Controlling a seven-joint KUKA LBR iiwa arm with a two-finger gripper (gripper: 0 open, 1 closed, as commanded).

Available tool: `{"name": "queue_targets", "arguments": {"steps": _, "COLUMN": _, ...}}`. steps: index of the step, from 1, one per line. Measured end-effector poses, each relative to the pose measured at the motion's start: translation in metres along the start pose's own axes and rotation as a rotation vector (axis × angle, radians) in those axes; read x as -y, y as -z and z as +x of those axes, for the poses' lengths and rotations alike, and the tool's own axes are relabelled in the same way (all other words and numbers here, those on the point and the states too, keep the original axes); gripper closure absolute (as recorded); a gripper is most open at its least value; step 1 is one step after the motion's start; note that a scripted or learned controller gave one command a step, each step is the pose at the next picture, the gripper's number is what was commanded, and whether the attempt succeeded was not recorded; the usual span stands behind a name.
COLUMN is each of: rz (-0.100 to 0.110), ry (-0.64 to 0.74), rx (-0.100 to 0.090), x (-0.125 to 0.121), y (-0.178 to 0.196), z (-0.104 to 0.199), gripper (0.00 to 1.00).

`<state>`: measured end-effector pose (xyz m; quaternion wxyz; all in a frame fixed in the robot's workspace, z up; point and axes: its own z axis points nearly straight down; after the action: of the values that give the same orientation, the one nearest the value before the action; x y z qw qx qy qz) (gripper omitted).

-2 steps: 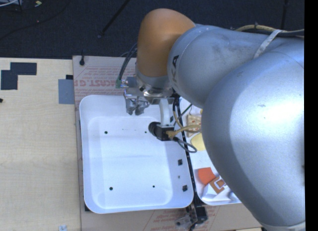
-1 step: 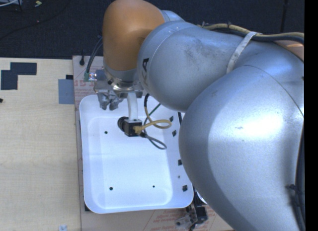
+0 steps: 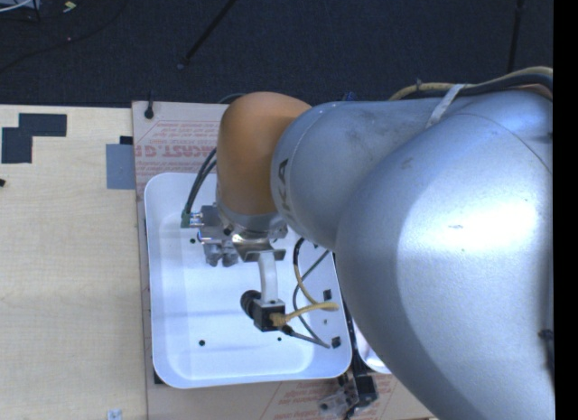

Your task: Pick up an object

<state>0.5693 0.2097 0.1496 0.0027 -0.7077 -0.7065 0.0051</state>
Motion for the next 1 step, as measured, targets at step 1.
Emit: {"name": "queue_targets", "arguments": {"steps": 1, "rz": -0.015, "ry": 0.003, "rx": -0.007, "x": 0.056, "y": 0.1665, "z": -0.0105, "gripper": 1.0}}
